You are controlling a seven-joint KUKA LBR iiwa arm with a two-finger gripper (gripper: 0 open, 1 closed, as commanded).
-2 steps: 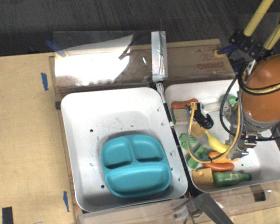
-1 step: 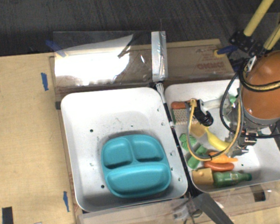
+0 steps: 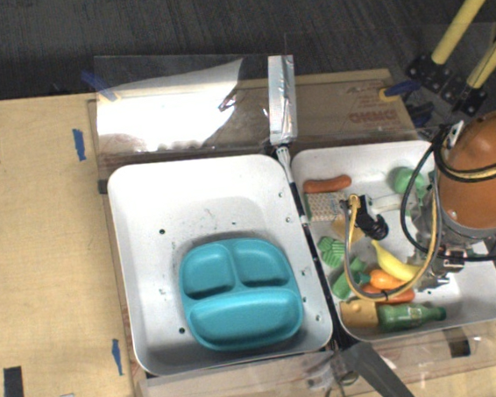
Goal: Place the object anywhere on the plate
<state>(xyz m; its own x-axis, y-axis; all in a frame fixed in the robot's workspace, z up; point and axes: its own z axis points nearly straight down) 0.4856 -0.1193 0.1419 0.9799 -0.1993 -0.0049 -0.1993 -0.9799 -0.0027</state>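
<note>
Obj to place: none is seen in my grip, so it must be one of the toy foods in the right bin. The banana lies mid-bin, touching an orange carrot-like piece, w/ the green bottle along the bin's near edge just beside them. A sausage sits by the far-left corner, well apart.

Plate: teal, 3 compartments, in the left bin toward its near edge, nothing on it.

My end effector hangs over the right bin's right half, near the banana's end. Can't tell if it's wide or narrow; the wrist and cables cover it.

Step in hand, as I judge it: the pick, not yet the place. To do it well:
- go for the banana, closest and on top of the pile
- come straight down and grip across its narrow width, so neighbours aren't dragged along
- lift clear of the wall between the bins before crossing
- aim for the plate's big near compartment, the most margin
- release low; a curved obj may roll off.
</note>
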